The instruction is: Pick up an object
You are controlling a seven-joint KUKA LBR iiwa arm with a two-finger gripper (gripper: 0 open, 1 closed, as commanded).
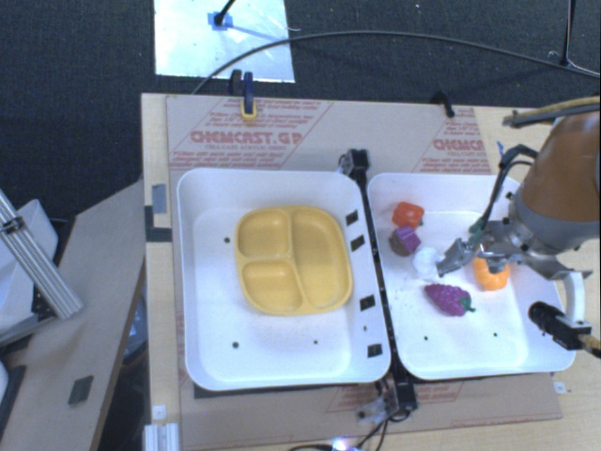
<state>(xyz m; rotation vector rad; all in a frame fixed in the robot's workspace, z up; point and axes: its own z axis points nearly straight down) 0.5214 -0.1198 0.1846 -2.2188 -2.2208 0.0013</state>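
Observation:
The right bin [488, 350] holds several small objects. An orange-red toy [407, 214] lies near its back left, with a small purple piece [404, 241] just in front of it. A white object [424, 262] sits beside that. A bunch of purple grapes [448, 299] lies toward the middle. An orange object [490, 274] is partly hidden under the arm. My gripper [454, 256] hangs low over the bin, between the white object and the orange one, just above the grapes. I see nothing lifted.
The left bin [211, 346] holds a yellow divided plate [289, 259]. A black divider with clips [368, 252] runs between the two bins. The grey and orange arm [562, 191] covers the right bin's far right side.

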